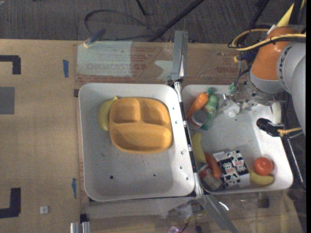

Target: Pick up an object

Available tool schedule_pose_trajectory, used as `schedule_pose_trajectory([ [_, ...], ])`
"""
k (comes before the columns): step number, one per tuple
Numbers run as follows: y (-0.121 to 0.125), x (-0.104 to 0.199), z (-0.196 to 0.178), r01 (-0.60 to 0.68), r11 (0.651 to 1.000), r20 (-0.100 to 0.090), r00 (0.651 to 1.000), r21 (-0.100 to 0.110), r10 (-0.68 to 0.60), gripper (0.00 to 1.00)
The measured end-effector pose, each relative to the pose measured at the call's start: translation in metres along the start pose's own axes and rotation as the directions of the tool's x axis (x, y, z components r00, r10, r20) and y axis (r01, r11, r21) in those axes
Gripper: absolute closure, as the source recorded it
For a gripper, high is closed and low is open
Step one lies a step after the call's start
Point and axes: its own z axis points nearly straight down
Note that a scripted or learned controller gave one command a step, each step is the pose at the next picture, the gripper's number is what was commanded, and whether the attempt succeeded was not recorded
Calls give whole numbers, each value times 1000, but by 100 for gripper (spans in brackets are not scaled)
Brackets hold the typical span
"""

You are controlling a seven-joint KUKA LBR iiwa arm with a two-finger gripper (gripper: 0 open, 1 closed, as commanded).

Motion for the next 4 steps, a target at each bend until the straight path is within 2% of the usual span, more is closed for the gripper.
schedule_pose_trajectory([
  [1, 11, 70, -1, 90, 996, 1, 996, -3, -90, 0],
  [2, -29, 91, -101, -22, 1000, -1, 1000, -1, 22, 0],
  [3, -65, 61, 0, -86, 996, -1, 996, -1, 86, 0],
  [4, -134, 41, -1, -111, 994, -1, 994, 0, 111, 0],
])
